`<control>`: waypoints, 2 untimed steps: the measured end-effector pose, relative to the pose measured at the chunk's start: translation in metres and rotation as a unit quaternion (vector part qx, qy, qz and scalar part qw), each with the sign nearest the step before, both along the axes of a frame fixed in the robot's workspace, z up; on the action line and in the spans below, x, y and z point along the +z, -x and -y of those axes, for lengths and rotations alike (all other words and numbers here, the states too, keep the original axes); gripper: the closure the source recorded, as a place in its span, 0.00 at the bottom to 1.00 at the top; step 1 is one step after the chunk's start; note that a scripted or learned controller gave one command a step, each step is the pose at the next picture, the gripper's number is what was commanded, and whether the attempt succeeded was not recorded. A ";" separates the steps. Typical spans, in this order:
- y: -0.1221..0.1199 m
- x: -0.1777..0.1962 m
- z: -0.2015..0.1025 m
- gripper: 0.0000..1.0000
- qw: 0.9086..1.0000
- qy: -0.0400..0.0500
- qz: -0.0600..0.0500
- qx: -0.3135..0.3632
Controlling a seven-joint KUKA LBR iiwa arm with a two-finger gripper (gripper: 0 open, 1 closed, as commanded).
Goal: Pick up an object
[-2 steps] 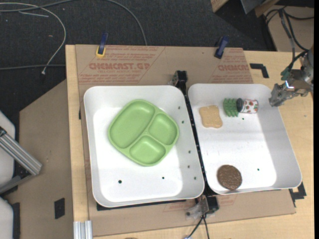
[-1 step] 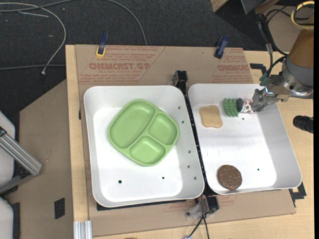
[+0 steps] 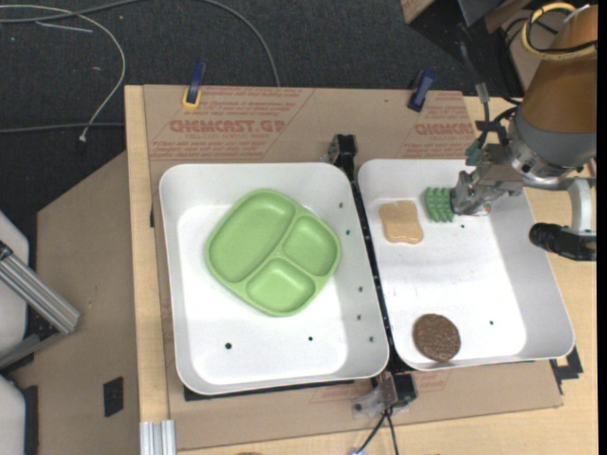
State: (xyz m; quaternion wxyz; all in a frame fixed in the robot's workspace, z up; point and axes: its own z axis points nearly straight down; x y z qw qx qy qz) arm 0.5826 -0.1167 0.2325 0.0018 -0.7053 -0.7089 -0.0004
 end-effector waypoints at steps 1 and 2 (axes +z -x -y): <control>0.014 -0.007 -0.046 1.00 1.000 0.000 -0.001 0.000; 0.019 -0.016 -0.098 1.00 1.000 0.000 -0.001 0.000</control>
